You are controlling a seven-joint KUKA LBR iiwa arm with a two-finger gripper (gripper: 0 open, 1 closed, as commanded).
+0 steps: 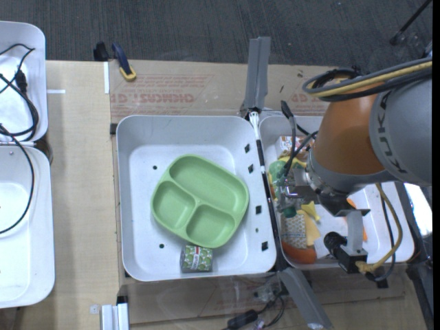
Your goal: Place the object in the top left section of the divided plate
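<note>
Seen from the camera above the bench, one green divided plate (199, 201) lay in the left bin (130, 184), turned at a slant, and it serves as the landmark here. It had three sections: one long one along its upper side and two smaller ones along its lower side.

Just below the plate, touching or nearly touching its lower rim, one small green, white and red packet (196, 258) lay on the floor of the same bin.

To the right of the plate, past the shared bin walls, sat the right bin (402, 249), two bins in all. It held a crowded heap of small things: a green piece (278, 170), a yellow piece (313, 222), a speckled packet (294, 231) and a red-orange round thing (300, 254). The heap was too tangled and too covered for a full count, and which of these was the object to be placed could not be told.

The one arm (347, 146) hung over that heap, well right of the plate. The gripper (294, 196) sat low among the clutter. The wrist and a yellow cable (364, 81) hid most of it, so whether it was spread, closed or gripping anything could not be told.

Between the plate and the arm, one grey post (258, 74) rose from the seam of the bins.

Above and left of the plate, one blue-handled tool (124, 62) lay on the bench (179, 88). Far left of the plate were two white trays (31, 253), with black cables (17, 102) over them.
</note>
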